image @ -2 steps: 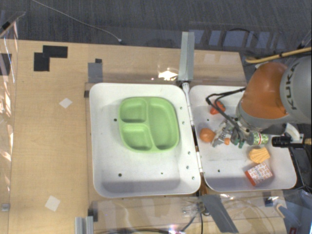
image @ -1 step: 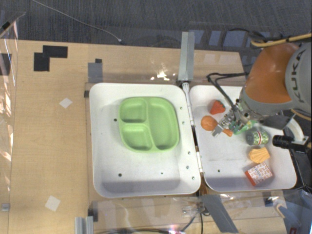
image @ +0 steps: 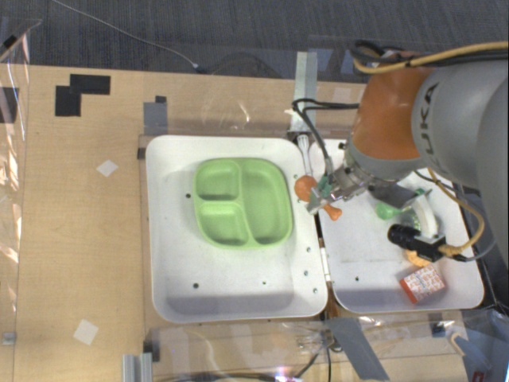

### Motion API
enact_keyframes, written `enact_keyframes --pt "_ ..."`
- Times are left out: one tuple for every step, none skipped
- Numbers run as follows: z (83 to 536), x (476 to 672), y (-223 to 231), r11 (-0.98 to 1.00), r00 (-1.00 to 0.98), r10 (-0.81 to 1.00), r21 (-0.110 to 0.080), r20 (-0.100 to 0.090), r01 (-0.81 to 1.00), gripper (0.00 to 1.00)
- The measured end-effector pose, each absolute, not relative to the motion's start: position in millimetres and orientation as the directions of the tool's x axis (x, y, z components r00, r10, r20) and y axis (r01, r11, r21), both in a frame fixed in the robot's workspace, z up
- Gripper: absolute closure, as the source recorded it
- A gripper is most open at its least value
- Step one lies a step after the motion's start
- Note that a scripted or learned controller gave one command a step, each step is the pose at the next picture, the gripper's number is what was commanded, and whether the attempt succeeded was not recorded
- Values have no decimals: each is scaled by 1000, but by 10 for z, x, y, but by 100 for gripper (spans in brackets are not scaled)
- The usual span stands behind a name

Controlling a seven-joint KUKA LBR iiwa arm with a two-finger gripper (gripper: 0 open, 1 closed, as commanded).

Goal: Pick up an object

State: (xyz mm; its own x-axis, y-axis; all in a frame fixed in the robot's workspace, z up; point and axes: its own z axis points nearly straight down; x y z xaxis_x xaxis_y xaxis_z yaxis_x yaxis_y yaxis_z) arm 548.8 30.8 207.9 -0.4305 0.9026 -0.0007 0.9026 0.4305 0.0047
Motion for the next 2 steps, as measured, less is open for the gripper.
enact_keyframes --pt "2155 4967 838 106 -106 994 2 2 994 100" --pt "2129 4874 1018 -222 222 975 1 1 975 100"
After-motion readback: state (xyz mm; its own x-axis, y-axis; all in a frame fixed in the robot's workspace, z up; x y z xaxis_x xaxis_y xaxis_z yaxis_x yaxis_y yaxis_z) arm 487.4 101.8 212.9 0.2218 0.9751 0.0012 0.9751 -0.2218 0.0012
